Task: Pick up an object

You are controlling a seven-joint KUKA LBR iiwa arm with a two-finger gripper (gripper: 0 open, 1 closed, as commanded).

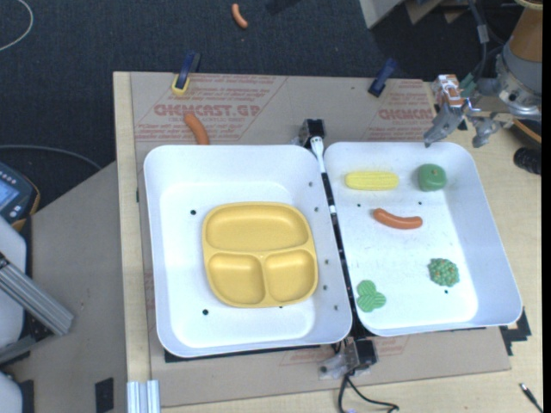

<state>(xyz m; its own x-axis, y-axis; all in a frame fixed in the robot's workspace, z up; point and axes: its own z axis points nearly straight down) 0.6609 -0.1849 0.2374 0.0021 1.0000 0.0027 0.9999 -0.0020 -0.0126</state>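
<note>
fingers [456, 126] above right bin [491, 231] rim — open, empty

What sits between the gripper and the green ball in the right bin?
Nothing visible. The gripper hangs over the back edge of the right bin, and the green ball lies just in front of it on bare bin floor. The corn cob is off to the side, apart from the ball, and the sausage lies nearer the camera.
</note>
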